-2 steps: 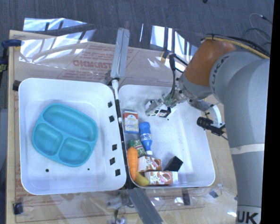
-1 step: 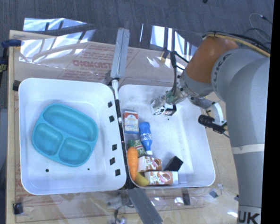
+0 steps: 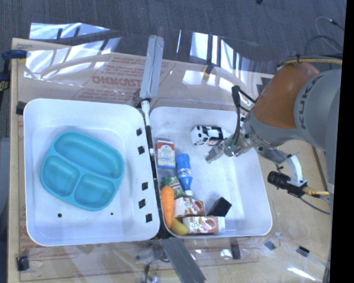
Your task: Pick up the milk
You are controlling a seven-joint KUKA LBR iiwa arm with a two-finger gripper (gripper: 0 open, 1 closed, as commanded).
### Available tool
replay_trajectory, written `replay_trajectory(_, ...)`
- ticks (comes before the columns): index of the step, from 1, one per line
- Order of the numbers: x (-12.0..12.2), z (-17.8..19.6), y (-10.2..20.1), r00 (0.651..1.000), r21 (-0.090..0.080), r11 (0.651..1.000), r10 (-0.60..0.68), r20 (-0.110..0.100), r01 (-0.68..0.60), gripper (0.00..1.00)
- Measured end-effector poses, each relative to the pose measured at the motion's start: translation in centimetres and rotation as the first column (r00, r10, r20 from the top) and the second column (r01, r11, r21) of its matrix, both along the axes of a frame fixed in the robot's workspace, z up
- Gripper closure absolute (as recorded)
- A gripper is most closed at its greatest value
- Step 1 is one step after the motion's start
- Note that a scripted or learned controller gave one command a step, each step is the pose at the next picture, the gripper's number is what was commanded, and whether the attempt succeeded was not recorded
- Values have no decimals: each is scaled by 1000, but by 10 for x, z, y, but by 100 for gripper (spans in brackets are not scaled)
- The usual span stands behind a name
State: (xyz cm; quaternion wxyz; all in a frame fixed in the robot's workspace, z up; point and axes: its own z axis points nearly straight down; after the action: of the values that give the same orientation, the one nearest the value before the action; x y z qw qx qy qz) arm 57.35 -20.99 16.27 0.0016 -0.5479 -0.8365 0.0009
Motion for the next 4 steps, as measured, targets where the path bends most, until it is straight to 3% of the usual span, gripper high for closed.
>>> replay_trajectory(1,1,47,58,1000,-1,1000,-14,2,14,100)
replay_trajectory(2,3,55,58,1000,-2,1000,-9,0,9,100)
replay_trajectory(3,-32,34,37,920,-2,920,-393,-2,393,100)
replay_trajectory(4,-31,41,38,922,-2,922,-387,-6,387,100)
